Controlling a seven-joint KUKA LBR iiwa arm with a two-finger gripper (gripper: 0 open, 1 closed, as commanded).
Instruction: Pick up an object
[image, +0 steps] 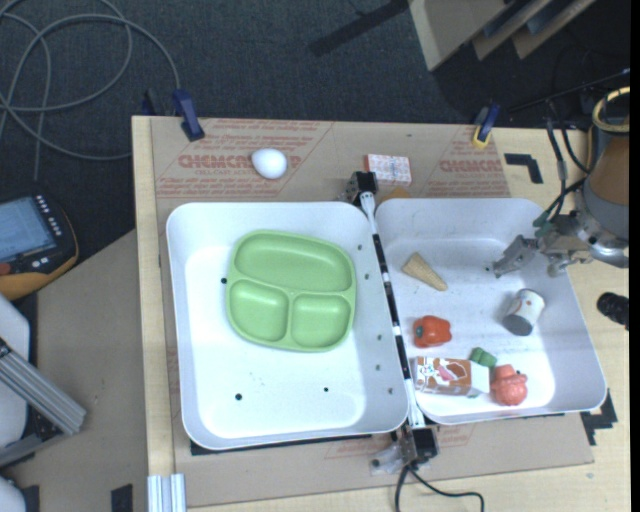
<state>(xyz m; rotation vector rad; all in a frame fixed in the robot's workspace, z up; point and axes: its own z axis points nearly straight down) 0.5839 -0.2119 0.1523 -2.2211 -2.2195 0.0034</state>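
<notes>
We see the gripper (522, 256) open and gripping nothing over the right bin (560, 395), grey cylinder (521, 311) just below it, cone (424, 271) to its left.

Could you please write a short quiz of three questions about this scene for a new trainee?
1. True or false: the green plate lies in the left bin.
2. Which lies nearest the gripper? A) cone B) cylinder C) egg
3. Fill in: the red pepper lies in the ___ bin.

Key: 1 true; 2 B; 3 right.
</notes>
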